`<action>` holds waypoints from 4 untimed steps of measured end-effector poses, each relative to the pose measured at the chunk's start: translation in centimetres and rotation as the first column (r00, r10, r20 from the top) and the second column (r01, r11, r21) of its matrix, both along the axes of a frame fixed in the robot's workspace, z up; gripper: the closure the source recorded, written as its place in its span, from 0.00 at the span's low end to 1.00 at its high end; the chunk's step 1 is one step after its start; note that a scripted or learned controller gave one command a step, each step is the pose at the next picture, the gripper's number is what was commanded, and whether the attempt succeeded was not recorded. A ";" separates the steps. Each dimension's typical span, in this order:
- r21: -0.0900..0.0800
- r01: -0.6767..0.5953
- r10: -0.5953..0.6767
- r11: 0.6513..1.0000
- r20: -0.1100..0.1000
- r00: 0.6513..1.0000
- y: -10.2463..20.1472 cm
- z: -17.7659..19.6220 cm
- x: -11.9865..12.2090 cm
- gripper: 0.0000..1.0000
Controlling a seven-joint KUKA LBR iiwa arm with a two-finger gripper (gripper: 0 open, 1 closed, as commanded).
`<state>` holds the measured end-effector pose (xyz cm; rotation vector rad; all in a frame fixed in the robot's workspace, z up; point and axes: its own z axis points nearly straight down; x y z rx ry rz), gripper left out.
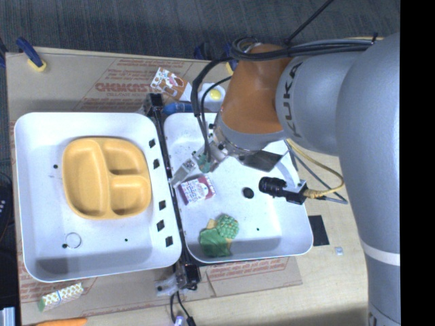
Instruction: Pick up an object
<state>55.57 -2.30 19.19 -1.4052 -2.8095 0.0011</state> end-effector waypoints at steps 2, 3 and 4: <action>0.003 -0.612 0.612 0.791 -0.003 0.791 3.4 0.0 -7.9 0.00; 0.001 -0.793 0.793 0.609 -0.001 0.609 -0.2 0.0 -7.9 0.00; 0.002 -0.793 0.793 0.609 -0.001 0.609 -0.2 0.0 -7.9 0.00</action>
